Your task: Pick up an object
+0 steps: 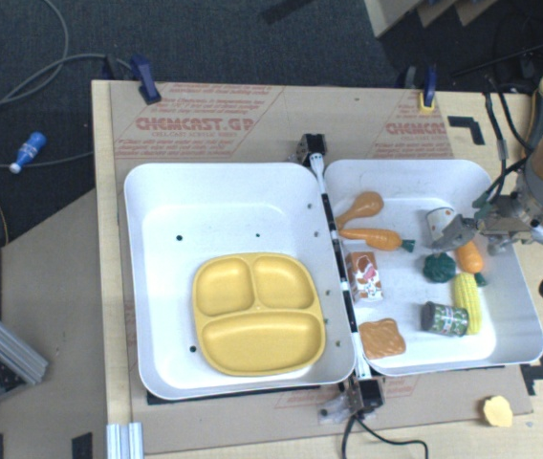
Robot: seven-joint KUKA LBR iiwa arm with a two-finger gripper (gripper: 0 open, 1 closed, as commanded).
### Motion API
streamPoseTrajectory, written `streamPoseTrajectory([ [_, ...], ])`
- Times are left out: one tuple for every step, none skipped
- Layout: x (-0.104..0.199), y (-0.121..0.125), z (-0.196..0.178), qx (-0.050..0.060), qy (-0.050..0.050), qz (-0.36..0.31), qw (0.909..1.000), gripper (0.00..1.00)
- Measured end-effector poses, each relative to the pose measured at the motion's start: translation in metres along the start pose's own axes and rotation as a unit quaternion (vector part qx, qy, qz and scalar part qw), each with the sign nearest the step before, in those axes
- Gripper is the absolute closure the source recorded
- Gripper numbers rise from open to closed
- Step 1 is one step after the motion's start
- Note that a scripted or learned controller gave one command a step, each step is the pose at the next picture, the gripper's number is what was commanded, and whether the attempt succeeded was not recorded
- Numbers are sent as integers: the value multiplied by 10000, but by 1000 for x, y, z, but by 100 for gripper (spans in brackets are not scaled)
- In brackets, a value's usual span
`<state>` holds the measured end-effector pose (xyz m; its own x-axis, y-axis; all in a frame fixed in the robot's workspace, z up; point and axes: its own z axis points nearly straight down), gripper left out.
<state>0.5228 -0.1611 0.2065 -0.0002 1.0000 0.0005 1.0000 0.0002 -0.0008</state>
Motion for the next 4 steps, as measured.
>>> streamPoseTrajectory([
  [-56, -25, 112, -20, 1, -16, 10000, 0],
  [-58, -26, 103, -18, -7, 0, 10000, 100],
  [8, 12, 88, -27, -2, -39, 10000, 100],
  [88, 24, 18, -46, 7, -49, 10000, 100],
])
